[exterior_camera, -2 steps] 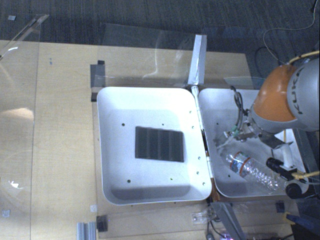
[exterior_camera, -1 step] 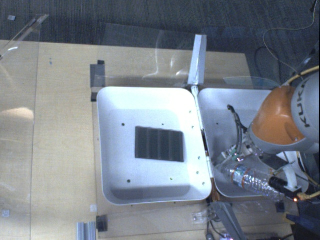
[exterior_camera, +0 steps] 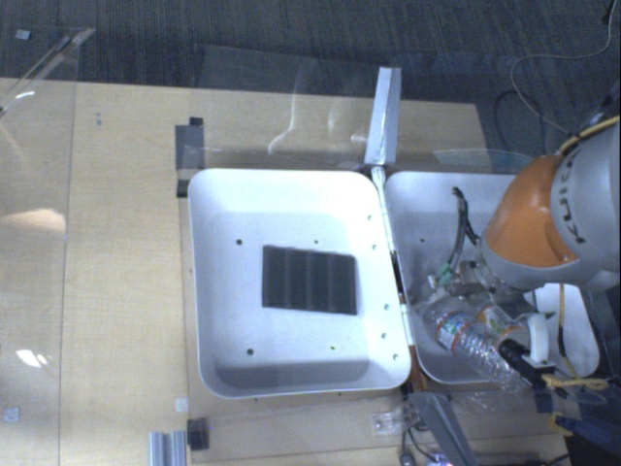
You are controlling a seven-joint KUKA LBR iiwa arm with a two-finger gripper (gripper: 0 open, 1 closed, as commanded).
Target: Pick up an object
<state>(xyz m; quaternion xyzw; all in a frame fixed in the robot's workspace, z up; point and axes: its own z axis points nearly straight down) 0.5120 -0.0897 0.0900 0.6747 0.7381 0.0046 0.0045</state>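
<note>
The grey arm (exterior_camera: 582, 212), orange band showing, reaches in from the right, its wrist angled downward.

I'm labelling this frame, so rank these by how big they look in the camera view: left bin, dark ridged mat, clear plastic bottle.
1. Left bin, largest.
2. Dark ridged mat, lying inside that bin.
3. Clear plastic bottle, smallest, though partly hidden under the arm, so its full size is unsure.

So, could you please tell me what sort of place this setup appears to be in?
Most likely a robotics lab test bench: two white bins sit side by side on a wooden bench, a grey-and-orange arm reaches into the right one, and carpet lies beyond.
</note>
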